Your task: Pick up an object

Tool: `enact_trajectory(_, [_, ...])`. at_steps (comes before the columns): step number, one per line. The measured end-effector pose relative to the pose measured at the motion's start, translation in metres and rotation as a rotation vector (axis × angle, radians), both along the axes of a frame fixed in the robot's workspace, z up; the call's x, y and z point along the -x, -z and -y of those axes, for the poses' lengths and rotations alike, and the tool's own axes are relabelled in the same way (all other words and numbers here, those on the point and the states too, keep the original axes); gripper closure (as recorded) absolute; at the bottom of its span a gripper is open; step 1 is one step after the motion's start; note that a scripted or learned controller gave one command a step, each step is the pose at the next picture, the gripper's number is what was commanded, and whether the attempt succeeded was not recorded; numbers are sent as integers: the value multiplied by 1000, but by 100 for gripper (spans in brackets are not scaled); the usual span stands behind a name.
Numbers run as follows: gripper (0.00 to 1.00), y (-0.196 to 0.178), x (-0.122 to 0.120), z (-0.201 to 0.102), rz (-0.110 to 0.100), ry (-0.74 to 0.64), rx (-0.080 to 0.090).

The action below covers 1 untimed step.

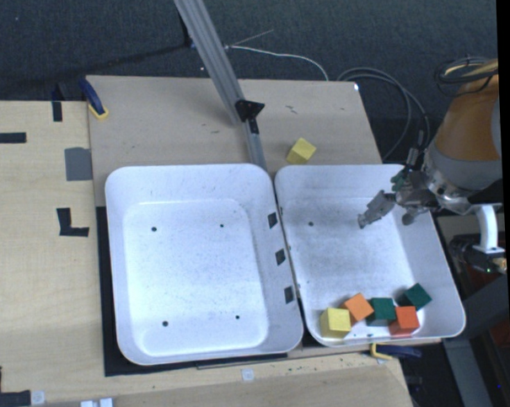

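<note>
Several small blocks lie bunched in the near right corner of the right bin (322, 195): a yellow block (336, 320), an orange block (358, 306), a green block (382, 308), a red-orange block (406, 318) and a dark green block (418, 296). My gripper (389, 217) hangs over the far right part of that bin, well behind the blocks. Its two fingers are spread open, and nothing sits between them.
The left bin (130, 246) adjoins the right one. A lone yellow block (301, 150) rests on the bench just behind the right bin. A grey slanted pole (219, 61) crosses the back of the bench. Cables (393, 91) trail at the back right.
</note>
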<state>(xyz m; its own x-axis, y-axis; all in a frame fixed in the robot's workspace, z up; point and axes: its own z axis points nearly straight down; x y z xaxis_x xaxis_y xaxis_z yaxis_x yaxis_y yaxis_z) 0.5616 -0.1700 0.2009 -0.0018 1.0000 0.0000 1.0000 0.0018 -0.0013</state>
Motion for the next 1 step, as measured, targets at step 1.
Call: enact_trajectory(1, [0, -46, -91, -27, 9, -5, 1])
